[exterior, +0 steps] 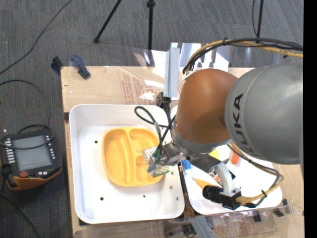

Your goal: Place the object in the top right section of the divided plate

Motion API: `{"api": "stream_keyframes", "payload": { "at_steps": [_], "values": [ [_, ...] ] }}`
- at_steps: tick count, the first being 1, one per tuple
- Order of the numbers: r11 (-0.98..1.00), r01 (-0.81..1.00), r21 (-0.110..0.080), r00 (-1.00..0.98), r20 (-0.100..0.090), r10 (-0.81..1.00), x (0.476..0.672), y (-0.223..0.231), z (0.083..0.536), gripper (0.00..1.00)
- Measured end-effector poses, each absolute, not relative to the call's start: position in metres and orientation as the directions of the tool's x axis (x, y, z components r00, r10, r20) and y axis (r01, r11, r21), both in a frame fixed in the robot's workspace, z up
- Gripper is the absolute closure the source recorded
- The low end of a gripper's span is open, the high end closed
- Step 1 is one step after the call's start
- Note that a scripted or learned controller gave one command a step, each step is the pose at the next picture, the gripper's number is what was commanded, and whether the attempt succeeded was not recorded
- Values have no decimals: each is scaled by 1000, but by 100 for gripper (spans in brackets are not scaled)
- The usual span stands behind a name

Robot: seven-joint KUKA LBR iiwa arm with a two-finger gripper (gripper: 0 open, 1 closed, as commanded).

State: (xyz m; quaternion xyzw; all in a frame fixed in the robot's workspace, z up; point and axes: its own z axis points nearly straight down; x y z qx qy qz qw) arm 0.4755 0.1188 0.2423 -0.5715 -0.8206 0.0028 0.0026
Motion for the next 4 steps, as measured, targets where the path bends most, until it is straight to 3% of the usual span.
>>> {"api": "stream_keyframes", "payload": {
  "at_steps": [1, 2, 3, 4],
  "values": [
    [16, 1000, -9, -16, -1, 1000, 475, 104, 211, 100],
    [108, 994, -7, -108, -2, 994, 476, 117, 322, 100],
    [332, 943, -8, -332, 1, 943, 476, 104, 274, 100],
    [220, 975, -7, -220, 0, 975, 476, 106, 272, 100]
  ]
}}
